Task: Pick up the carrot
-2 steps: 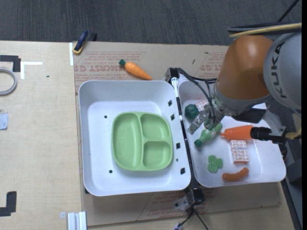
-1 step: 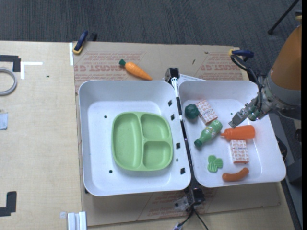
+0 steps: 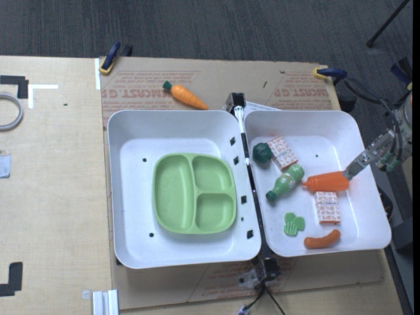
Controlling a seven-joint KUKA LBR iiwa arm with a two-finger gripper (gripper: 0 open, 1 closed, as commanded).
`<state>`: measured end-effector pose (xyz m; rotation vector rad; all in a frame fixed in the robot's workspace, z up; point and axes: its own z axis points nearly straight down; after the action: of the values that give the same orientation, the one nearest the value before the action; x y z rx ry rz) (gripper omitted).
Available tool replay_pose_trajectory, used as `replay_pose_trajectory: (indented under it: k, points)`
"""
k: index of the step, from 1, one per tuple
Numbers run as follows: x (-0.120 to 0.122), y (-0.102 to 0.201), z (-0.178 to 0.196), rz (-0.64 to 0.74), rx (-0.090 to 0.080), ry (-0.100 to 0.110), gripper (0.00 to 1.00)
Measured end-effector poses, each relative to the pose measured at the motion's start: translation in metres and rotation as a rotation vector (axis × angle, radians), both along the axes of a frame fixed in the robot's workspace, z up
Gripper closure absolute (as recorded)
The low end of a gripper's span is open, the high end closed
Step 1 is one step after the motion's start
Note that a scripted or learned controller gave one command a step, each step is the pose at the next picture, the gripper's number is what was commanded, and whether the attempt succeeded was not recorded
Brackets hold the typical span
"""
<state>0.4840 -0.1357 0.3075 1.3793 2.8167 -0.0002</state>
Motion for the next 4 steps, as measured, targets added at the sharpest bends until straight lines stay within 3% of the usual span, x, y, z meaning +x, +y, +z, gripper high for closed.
replay_pose_trajectory:
  k: [1, 2, 3, 4]
  points:
    - [0.002, 0.018, -0.138, -0.110, 0.003, 0.004, 1.00]
    - [0.002, 0.018, -0.138, -0.110, 0.002, 0.004, 0.00]
    - [0.084, 0.046, -0.078, 0.005, 0.002, 0.003, 0.00]
    - [0.074, 0.107, -0.115, 0.265, 0.002, 0.004, 0.00]
